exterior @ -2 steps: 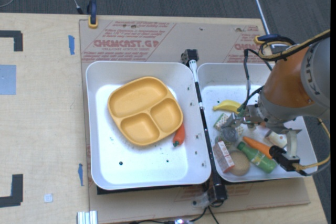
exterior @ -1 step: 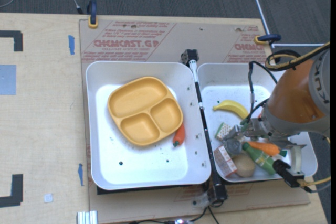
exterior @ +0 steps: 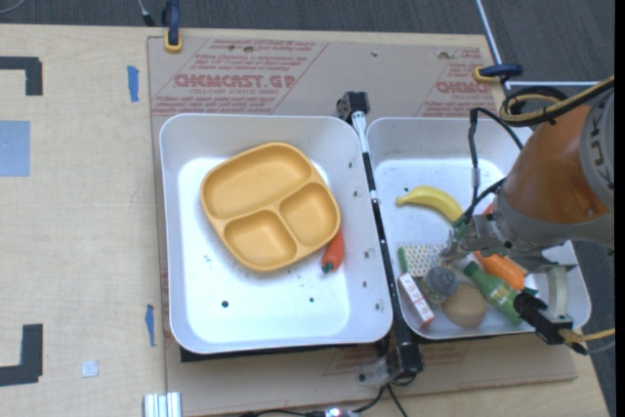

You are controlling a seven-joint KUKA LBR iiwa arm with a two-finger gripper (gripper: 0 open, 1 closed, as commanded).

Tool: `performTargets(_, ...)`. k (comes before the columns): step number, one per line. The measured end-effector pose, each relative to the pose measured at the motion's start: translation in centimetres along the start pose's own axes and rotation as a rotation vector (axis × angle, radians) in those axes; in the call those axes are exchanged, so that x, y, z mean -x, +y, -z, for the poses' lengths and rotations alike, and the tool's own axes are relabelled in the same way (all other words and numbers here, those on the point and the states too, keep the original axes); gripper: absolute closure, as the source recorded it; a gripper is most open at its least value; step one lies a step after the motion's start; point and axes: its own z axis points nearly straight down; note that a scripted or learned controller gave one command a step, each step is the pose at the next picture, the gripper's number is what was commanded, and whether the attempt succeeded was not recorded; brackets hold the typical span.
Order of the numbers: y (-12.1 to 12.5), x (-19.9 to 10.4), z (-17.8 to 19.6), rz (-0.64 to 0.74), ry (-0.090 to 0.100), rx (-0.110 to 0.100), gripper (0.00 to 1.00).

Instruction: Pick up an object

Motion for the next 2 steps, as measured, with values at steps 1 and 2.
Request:
performTargets(1,0.0,0.0,0.0,0.000,0.000,-0.001,0.00)
performTargets(2,0.1,0.0,1.0,0.000,-0.001,0.002,1.00)
